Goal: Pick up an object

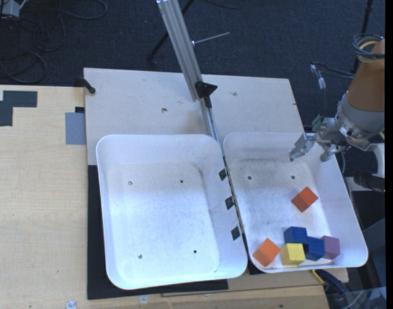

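Left bin (113,172): nothing in it to grasp; no risk arises there.

Right bin (274,166): all the candidates lie here. An orange cube (267,252) sits at the near edge, just beside a yellow cube (292,254). Behind the yellow one stands a blue cube (296,235), with a second blue cube (315,248) and a purple cube (331,245) packed against them towards the near right corner. A red cube (305,199) lies alone, mid-bin near the right wall.

Claw (311,148): over the bin's far right corner, fingers spread apart, nothing between them.

Risks, by judgement: a descent on the cluster could wedge a finger between touching cubes, or push them against the rim. The red cube stands tilted to the bin walls, so unaligned fingers could spin it away.

Relative position: the red cube is nearest the claw, nearward of it; the cluster lies well beyond.
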{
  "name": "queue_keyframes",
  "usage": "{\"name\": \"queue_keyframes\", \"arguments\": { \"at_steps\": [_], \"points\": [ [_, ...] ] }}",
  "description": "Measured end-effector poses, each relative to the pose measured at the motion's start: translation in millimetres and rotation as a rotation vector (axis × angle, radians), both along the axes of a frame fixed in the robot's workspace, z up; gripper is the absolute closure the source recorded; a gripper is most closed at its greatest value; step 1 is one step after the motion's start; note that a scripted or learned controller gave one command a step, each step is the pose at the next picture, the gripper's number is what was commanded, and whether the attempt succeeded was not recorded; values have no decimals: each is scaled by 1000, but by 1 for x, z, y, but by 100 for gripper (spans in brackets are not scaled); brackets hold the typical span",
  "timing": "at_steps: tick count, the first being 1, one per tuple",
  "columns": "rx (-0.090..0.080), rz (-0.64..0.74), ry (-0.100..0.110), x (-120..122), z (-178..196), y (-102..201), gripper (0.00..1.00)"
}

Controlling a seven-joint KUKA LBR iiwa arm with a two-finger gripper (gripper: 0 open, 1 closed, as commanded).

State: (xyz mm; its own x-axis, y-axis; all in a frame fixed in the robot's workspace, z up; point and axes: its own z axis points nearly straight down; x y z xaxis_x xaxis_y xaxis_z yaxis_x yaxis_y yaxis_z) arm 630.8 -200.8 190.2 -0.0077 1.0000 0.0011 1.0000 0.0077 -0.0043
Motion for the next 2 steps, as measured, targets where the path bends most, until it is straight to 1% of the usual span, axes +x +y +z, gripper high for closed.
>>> {"name": "queue_keyframes", "arguments": {
  "at_steps": [1, 2],
  "points": [
    [2, -10, 8, -46, -86, -8, 0],
    [-3, -11, -7, -74, -99, 5, 0]
  ]
}}
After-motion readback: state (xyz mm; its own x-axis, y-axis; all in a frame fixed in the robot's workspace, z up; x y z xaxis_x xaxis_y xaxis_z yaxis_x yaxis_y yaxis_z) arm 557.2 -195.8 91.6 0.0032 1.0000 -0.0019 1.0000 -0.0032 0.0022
